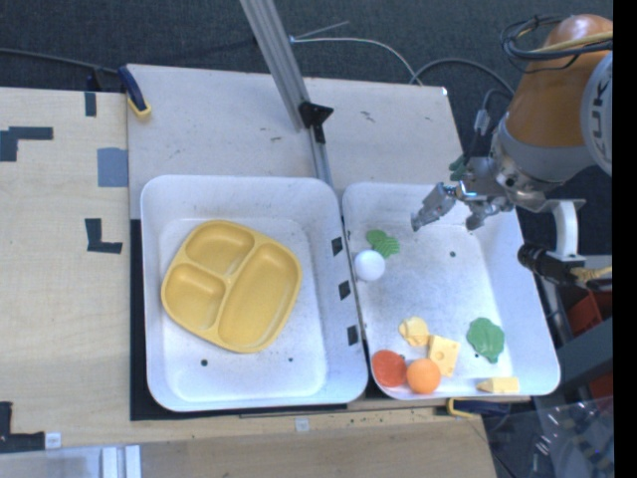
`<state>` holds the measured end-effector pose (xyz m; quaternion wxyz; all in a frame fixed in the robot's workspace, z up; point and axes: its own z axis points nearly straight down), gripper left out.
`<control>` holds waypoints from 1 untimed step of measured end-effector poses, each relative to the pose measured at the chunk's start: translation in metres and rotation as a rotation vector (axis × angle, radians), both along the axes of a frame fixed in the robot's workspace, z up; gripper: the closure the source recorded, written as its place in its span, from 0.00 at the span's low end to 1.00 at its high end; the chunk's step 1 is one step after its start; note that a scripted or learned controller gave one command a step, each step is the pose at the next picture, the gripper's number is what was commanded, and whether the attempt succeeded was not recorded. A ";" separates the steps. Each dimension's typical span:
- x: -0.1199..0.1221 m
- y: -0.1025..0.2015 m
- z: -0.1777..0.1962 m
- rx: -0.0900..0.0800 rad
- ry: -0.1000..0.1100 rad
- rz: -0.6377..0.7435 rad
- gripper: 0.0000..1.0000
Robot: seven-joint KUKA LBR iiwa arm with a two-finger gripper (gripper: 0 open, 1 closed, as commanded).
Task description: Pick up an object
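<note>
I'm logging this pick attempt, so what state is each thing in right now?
claw: open, holding nothing, above the right bin's far end
yellow tray: flat in the left bin, compartments bare
white ball: resting in the right bin, beside a green piece
orange ball: resting at the near edge, against the red piece

The arm [557,88] is running off the right edge of the frame, its upper links cut away. A metal pole [279,48] is leaving through the top edge. At the lower right, the small pale yellow pieces [443,352] in the right bin [518,297] are staying too small to identify, and dark clutter [587,396] there is blurring together.
</note>
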<state>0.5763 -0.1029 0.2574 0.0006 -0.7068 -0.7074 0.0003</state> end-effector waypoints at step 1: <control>-0.010 -0.010 -0.047 -0.001 0.005 -0.002 0.00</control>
